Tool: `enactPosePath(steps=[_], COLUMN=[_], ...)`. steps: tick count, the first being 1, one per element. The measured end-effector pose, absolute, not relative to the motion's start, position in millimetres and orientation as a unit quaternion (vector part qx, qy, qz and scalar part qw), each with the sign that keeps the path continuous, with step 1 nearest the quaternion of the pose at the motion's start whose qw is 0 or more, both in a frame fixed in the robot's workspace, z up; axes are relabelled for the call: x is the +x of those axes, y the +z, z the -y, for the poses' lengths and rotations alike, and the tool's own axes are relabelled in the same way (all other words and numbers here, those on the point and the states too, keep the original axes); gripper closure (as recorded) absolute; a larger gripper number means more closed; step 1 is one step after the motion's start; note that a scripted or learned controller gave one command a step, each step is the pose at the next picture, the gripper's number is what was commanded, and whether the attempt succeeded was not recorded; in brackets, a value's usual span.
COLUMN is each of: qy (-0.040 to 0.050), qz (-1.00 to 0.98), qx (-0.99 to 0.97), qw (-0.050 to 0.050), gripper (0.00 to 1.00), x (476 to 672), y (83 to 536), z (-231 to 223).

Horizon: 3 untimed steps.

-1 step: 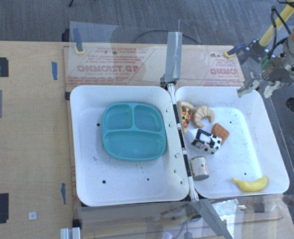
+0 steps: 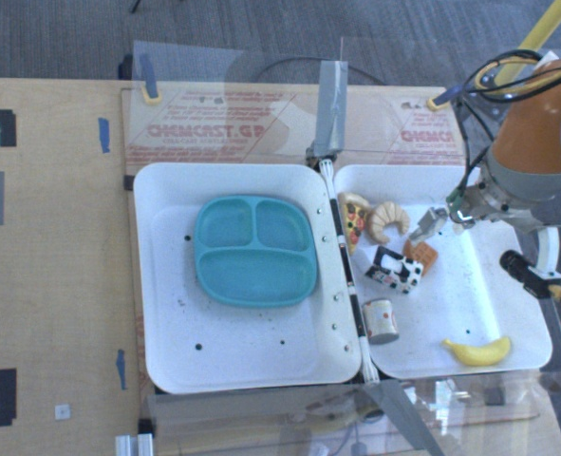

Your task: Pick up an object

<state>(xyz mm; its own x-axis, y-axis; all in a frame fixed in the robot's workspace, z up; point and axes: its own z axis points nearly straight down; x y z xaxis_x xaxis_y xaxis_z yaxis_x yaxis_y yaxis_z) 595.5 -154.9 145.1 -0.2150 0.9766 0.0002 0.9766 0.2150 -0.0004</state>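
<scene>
In the right bin (image 2: 508,302) lie a croissant (image 2: 390,218), a pizza-slice toy (image 2: 354,218), an orange block (image 2: 421,255), a black-and-white cow toy (image 2: 396,273), a small grey can (image 2: 381,320) and a yellow banana (image 2: 477,351). My gripper (image 2: 430,224) reaches in from the right and hangs just right of the croissant, directly above the orange block. I see nothing held in it. The arm's orange band (image 2: 536,131) is at the upper right.
The left bin (image 2: 166,350) holds a teal divided plate (image 2: 256,251). A metal divider (image 2: 342,274) separates the two bins. Cardboard (image 2: 223,126) lies behind the bins, and cables (image 2: 489,74) loop near the arm. Bare bin floor lies between the can and the banana.
</scene>
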Motion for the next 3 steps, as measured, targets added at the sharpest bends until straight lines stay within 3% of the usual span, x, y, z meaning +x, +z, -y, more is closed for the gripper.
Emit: enactPosePath(steps=[1,2,3], qy=[-0.0007,-0.0021,-0.0031], qz=[0.826,0.83,0.829], qx=[-0.563,-0.558,-0.559], qw=[-0.002,-0.007,-0.011], gripper=[0.0,0.0,1.0], x=[592.6,622.2,624.4], y=[100,90,102], z=[132,113,116])
